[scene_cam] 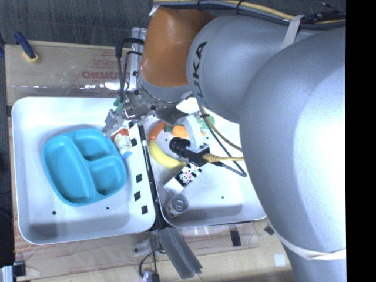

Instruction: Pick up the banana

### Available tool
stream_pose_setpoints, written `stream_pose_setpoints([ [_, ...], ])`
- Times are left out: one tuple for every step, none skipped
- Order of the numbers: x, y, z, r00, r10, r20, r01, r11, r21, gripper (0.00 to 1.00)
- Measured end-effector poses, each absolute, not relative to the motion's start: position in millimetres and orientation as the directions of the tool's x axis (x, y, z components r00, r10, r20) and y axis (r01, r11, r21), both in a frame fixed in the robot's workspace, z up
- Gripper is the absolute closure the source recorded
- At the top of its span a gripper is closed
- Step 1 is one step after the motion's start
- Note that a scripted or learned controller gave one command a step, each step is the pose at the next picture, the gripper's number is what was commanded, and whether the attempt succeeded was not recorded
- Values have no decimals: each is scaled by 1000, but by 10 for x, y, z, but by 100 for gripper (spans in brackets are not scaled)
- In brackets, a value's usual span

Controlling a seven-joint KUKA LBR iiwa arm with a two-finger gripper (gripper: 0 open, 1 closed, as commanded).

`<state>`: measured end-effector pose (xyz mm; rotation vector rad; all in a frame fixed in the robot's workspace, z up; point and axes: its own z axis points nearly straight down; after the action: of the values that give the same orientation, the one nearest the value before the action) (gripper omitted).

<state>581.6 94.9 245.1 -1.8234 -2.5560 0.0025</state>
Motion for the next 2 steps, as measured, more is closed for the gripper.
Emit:
stream_pose_setpoints([
  [5521, 998, 2716, -267, 964, 1, 964, 267, -5, 0],
  [5015, 79, 1904, -406, 914, 1, 914, 406, -4, 0],
])
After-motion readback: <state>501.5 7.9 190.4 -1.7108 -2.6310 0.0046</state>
